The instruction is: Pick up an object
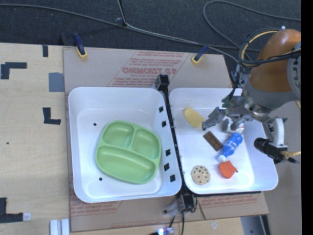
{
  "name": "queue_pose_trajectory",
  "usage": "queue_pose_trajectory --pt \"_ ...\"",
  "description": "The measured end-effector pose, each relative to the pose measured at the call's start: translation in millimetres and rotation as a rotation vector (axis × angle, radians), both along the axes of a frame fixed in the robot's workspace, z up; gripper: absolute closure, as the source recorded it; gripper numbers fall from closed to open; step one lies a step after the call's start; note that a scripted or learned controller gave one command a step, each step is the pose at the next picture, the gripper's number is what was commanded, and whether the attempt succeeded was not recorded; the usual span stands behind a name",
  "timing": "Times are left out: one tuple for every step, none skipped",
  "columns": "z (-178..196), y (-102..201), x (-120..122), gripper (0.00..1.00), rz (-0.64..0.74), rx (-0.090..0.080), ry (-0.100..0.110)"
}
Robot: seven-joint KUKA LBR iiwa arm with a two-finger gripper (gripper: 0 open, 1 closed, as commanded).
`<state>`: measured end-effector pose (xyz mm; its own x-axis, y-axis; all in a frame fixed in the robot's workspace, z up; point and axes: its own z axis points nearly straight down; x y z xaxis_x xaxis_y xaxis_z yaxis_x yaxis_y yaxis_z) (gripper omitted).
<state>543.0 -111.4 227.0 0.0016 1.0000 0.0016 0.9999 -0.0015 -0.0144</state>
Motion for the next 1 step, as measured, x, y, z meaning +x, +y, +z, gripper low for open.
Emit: queue_pose_trajectory --pt "6.9 0.3 2.6 0.0 0.003 -0.001 -0.013"
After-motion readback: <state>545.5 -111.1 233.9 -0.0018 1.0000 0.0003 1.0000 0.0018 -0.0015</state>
